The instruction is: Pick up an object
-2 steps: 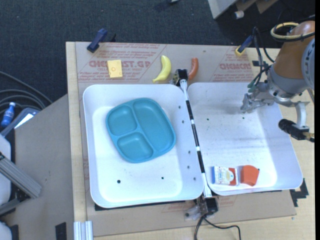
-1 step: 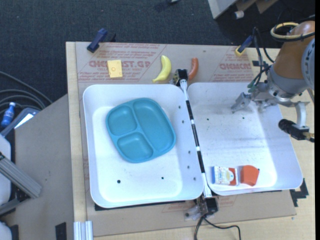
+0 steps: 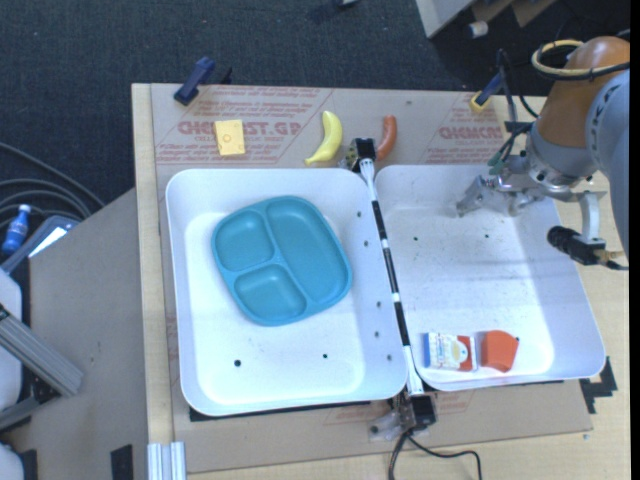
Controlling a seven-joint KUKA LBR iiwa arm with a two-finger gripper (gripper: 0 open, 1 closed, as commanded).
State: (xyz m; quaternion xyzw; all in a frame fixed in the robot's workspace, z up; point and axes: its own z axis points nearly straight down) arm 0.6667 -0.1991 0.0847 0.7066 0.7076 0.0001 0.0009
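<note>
Gripper point(image 3: 487, 196) hovers upper right, grip unreadable, nothing picked yet; next, travel down-frame to the carton point(image 3: 470, 352).

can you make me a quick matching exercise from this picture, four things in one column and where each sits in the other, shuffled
Things:
1. blue divided plate
2. small carton
3. banana
4. end effector

Places:
A. on the board behind the bins
B. near corner of the right bin
C. over the far part of the right bin
D. in the left bin

Pairs: 1-D, 2-B, 3-A, 4-C
</note>
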